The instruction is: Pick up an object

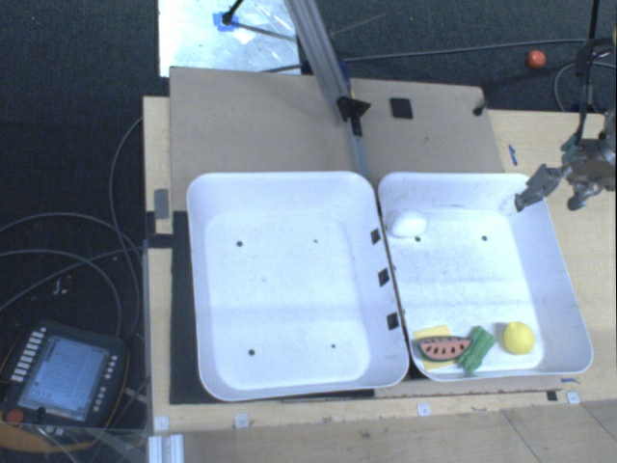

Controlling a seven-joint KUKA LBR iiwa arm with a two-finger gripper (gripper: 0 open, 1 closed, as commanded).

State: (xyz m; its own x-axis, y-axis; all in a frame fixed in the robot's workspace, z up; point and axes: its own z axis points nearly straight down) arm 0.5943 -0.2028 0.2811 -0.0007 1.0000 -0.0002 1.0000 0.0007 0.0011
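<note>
A tan bench (260, 123) stands on dark carpet (77, 85), with a bright patch of pale floor (207, 22) beyond its far edge and black cables (58, 249) looping across the carpet off its left edge. Near the bench's front-left corner a handheld control pendant (63, 374) lies on the floor with its screen lit; nothing on it can be read, and no labels or writing are legible anywhere. Two shallow white bins sit side by side on the bench. The left bin (284, 278) shows only small dark dots on its floor. The right bin (540, 258) holds a white rounded object (408, 225) by its far-left corner, and along its near edge a watermelon slice (442, 346), a green piece (477, 347) and a yellow lemon (519, 337) lie close together. A grey metal pole (313, 37) slants over the bench's far edge. The end effector (554, 183) hangs at the right bin's far-right corner, carrying nothing; whether it is spread or closed cannot be told.
</note>
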